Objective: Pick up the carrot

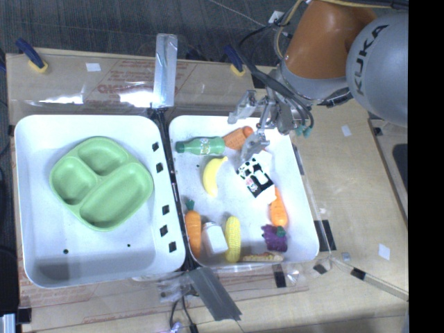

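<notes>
I'm on the approach — my tool (266, 125) hangs over the right bin's (300, 186) far edge, its grip unreadable; next, descend onto the carrot (238, 138) beside it.

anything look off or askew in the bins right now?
Nothing spilled or damaged. The green divided plate sits alone in the left bin; the right bin's toys lie jumbled, and a carrot leans against its left wall.

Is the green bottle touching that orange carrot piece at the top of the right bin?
Touching. The camera view shows the green plastic bottle lying with its base end against the orange carrot piece, no gap between.
</notes>
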